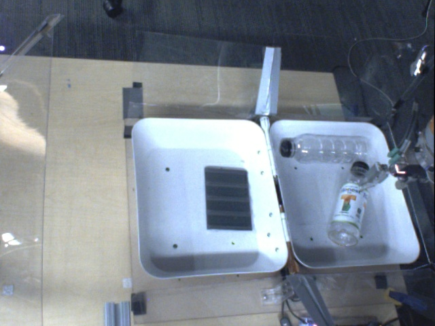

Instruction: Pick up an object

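Wooden bench (75,202), dark carpet (204,9) beyond. Left bin (149,182) holds a black block (228,197); right bin (401,243) holds two clear bottles, one (326,147) far, one labelled (348,212) near. Gripper (372,174) at its cap, grip unclear.

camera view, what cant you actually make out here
- End effector: small and blurred at the right bin's edge in the camera view; whether it grips anything is unclear.
- Labelled bottle: label print too small to read.
- Clear bottle: see-through against the white bin, so its outline is faint; contents unclear.
- Arm: cut off by the right edge.
- Dark ridged pad in the left bin: material unclear.
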